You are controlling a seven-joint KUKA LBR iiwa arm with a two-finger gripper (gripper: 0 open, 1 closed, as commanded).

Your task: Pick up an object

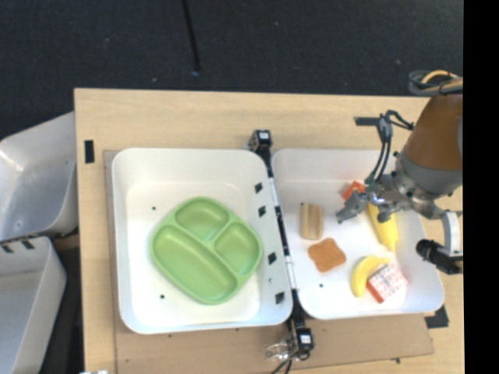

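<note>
Yellow banana (386, 230) lies just under gripper (373, 202).

I work in what looks like a robotics lab, a test station and not a home or kitchen. My desk (171, 119) is a bare pale wooden board set over dark carpet-like floor (312, 29), with a thin black cable (188, 23) running across it. Two shallow white bins (125, 209) sit side by side, joined by small black clips (260, 139), a fixed rig. The things in them are props: a green divided plate (205, 249), toy bananas (363, 273), a toast-like slab (327, 254). Loose wiring hangs off my arm (437, 142), and white plastic tubs (31, 178) stand beside the desk.
</note>
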